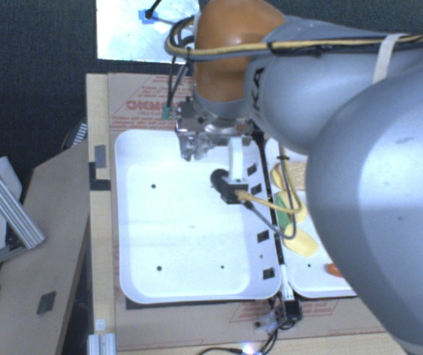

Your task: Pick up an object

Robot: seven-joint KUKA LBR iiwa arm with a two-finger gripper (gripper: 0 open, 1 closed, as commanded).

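Hovering over the left bin's [134, 220] far end, the gripper [191, 148] sat well apart from a yellow object [302, 244] lying rightward in the right bin [321, 284]; whether it was open couldn't be told

- Light was even and diffuse. The left bin [189, 228] read bright white, nearly blown out, with only faint shadows on its floor.
- Glare washed the pale panel [134, 21] at top, and the surroundings stayed dark.
- The arm [374, 161] sat close to the lens, large and out of focus, with a soft highlight on the orange band [230, 43].
- The gripper [194, 145] looked slightly soft, its fine detail smeared.
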